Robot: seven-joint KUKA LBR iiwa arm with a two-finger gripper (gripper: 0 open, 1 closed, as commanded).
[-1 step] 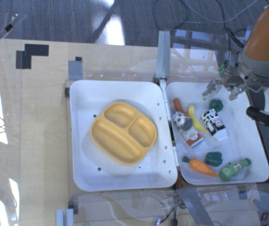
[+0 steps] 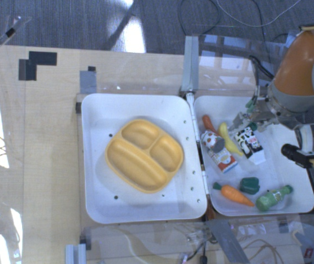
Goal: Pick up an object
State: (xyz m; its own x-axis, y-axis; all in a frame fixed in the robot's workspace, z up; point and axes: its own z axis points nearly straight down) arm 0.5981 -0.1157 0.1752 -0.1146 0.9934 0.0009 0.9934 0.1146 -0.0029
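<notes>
Wooden bench [image 2: 41, 147], 2 white bins [image 2: 93, 202]

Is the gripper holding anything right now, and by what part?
Cannot be told: the gripper sits right over the black-and-white carton in the right bin, contact hidden.

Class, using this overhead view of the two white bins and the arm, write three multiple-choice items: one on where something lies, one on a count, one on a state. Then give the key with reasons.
1. Where is the yellow divided plate?
A. in the left bin
B. in the right bin
C. on the bare bench

2. How many carrots lie in the right bin?
A. none
B. two
C. five

3. How does the green bottle lie?
A. upright
B. on its side
C. between the gripper's fingers

Key: 1 A, it sits in the middle of the left bin. 2 B, one carrot near the front edge, another further back. 3 B, its length rests flat on the bin floor, apart from the gripper.
</notes>
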